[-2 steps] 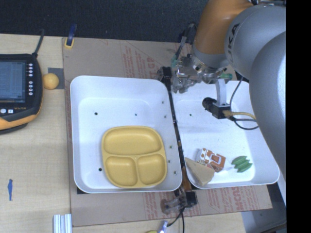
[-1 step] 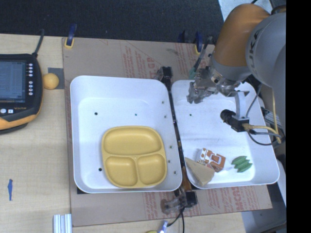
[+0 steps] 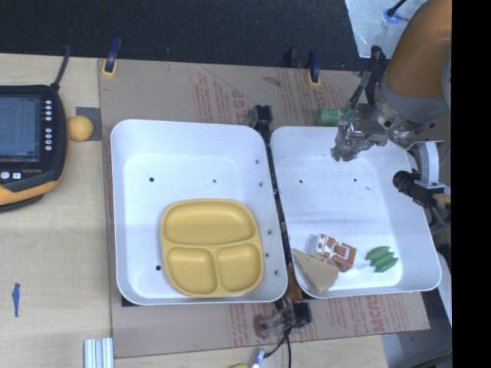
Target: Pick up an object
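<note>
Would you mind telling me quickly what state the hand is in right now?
Hand: over the right bin's far end; open or closed cannot be told.

Two bins are set side by side on the surface. A divided tray lies in the left bin. In the right bin, three small items are gathered along the near edge.
</note>
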Robot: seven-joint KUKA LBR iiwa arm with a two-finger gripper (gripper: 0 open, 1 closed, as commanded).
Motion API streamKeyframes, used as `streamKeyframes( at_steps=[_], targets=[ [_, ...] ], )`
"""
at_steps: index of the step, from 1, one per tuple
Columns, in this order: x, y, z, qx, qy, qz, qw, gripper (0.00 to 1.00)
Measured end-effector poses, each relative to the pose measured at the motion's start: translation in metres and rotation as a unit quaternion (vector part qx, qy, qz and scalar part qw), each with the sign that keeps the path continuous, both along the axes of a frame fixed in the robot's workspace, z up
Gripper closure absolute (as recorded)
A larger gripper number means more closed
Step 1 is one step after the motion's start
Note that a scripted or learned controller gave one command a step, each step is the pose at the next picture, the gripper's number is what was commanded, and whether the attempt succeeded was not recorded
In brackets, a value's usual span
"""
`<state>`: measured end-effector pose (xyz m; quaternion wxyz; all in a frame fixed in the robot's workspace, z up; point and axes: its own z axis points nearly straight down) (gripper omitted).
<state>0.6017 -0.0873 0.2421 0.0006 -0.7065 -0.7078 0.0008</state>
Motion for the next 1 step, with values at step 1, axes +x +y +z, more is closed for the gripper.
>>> streamKeyframes(
  at_steps=[1],
  targets=[
    [-0.0001,0.0004,-0.0004,0.0001,0.000,0.000,1.0000,0.00]
  ],
)
